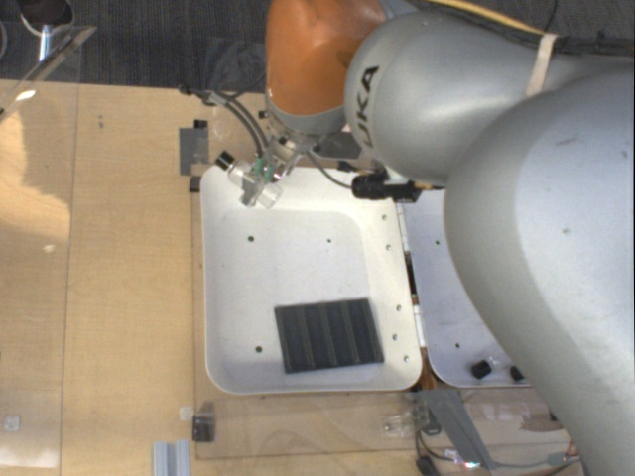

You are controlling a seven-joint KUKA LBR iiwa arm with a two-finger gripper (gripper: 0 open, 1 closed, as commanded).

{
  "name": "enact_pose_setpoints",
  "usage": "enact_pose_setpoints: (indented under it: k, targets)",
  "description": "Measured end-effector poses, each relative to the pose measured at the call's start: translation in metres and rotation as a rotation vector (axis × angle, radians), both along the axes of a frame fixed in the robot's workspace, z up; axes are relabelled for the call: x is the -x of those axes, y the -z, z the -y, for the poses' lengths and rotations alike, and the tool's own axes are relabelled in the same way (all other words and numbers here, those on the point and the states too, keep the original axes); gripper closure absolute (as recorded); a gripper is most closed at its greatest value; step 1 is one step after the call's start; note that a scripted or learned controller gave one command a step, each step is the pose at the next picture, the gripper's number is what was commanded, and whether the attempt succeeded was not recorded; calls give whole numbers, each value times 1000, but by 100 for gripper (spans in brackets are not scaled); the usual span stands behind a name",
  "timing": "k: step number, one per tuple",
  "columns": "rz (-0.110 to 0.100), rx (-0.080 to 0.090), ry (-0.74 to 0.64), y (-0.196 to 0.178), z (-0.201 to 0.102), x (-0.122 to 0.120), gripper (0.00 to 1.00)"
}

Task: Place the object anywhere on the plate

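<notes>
Seemingly between steps, the grey arm's gripper (260, 179) hangs over the far left corner of the left shallow white bin (230, 296); whether it is clenched or released I cannot tell. The dark ribbed rectangular plate (328, 334) lies bare near that bin's front edge. A small black object (481, 369), likely the one to place, sits in the right white bin (437, 266).

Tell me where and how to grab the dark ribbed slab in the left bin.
The slab lies flat near the left bin's front, so come straight down. Likely best to pinch across its shorter span, at the middle of the long edges, claw fingers set along the ribs. Both long edges look clear of the walls.
</notes>
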State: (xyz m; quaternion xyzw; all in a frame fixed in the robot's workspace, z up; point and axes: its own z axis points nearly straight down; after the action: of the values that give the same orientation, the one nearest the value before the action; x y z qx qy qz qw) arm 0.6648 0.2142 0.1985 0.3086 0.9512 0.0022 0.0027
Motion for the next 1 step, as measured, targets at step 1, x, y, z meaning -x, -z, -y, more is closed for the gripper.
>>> enact_pose_setpoints:
  k: [1]
  targets:
    - [-6, 0, 382, 54, -21, 6, 100]
